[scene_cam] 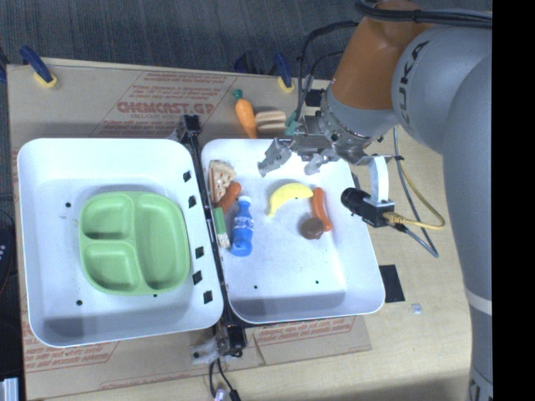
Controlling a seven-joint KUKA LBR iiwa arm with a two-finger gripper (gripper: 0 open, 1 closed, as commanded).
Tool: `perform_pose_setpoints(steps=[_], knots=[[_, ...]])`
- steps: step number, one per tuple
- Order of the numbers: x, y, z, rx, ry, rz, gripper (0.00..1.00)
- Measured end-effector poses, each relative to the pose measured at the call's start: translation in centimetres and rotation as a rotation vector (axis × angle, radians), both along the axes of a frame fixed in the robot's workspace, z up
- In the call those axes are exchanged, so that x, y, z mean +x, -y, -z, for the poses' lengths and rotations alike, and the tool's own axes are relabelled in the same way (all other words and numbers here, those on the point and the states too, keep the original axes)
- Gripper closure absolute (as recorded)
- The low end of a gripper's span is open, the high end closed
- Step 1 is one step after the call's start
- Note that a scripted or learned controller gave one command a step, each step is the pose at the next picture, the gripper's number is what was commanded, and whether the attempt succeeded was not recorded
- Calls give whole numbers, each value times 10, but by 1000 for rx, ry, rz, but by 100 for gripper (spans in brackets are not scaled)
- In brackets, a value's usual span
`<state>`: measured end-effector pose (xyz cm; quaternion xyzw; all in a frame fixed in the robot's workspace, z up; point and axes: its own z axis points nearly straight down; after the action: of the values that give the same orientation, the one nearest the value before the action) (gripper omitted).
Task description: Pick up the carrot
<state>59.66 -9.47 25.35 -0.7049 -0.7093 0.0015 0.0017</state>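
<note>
Carrot [244, 115] lies on the desk [150, 98] outside the right bin [359, 282], just past its far rim, touching a tan block [270, 122]. Your gripper [291, 159] hangs spread, empty, inside that rim. Risk: descending here grabs the banana [288, 195] instead.

Carrot [244, 115] outside bins — gripper [291, 161] open; empty.

Orange carrot [244, 115], seemingly green-topped, lies beyond the right bin [359, 295].
</note>
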Motion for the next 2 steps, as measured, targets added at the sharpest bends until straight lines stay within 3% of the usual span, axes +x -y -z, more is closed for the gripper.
perform_pose_setpoints(steps=[1, 2], knots=[[19, 0, 160, 0, 3, 409, 0], [60, 31, 156, -1, 2, 141, 0]])
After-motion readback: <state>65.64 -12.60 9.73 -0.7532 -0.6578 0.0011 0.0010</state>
